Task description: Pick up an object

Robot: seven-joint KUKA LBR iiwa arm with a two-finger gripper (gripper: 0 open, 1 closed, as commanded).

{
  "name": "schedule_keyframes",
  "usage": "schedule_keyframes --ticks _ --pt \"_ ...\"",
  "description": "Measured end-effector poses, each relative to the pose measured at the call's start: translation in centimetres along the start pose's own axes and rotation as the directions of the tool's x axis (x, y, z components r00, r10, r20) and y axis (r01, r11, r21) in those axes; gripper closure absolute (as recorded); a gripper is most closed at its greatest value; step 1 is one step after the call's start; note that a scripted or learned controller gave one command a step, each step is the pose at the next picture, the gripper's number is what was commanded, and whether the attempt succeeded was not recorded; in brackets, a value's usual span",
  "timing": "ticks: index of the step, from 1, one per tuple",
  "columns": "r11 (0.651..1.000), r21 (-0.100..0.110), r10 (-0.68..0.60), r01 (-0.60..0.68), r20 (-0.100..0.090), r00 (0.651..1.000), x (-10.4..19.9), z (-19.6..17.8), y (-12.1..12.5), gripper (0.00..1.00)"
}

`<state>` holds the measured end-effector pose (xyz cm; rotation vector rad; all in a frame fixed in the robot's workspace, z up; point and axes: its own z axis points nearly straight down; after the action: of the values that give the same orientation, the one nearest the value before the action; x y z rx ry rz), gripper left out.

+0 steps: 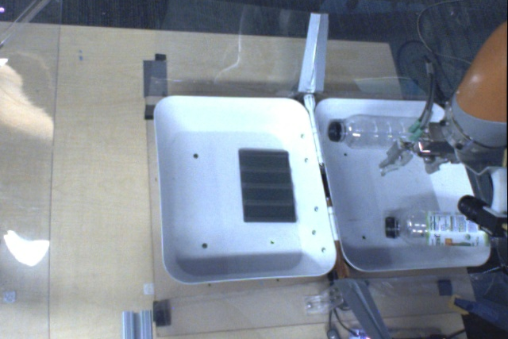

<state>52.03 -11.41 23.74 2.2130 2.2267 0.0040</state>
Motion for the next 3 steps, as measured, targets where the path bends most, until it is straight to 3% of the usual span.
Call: schedule_keyframes --ticks 1,2,3 --pt "1.000 0.002 0.005 -0.005 0.000 1.000 -6.2 9.2 0.5 0.00" --pt "0.998 -0.009 -0.056 0.056 0.004 0.998 -9.2 14.7 -3.0 0.00" --pt "0.955 -0.013 -0.295 0.296 0.007 0.955 -4.3 14.6 -2.8 0.00"
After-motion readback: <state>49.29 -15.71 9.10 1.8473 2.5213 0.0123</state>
